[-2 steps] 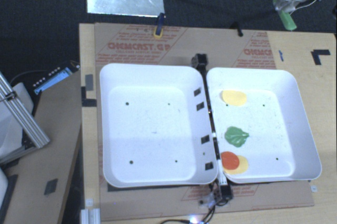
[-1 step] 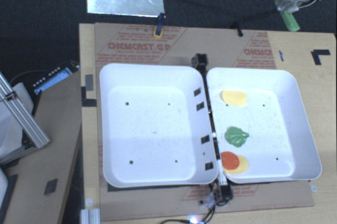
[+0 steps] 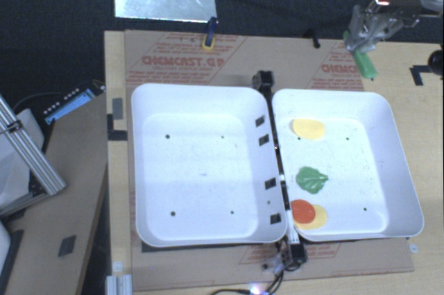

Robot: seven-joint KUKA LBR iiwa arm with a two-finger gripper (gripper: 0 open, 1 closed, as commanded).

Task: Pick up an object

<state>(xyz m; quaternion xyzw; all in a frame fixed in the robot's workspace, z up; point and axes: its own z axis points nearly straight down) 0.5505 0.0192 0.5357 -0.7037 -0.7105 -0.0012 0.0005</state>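
My claw (image 3: 362,44) hangs above the tabletop's (image 3: 291,54) far right corner, beyond the right bin (image 3: 399,169) — whether it is clenched or released I cannot tell. The objects lie in that bin near its left wall: a yellow piece (image 3: 308,128) toward the far edge, a green leaf (image 3: 311,180) midway, an orange-red disc (image 3: 302,211) on a yellow one (image 3: 318,218) at the near corner

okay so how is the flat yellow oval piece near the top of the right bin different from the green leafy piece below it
The flat yellow oval piece has a smooth, rounded outline; the green leaf-shaped piece has a wavy, lobed edge. The yellow piece lies nearer the far wall of the right white bin; the green piece lies about midway down. The yellow one is pale, the green one darker. Both lie flat, apart from each other, near the bin's left side.
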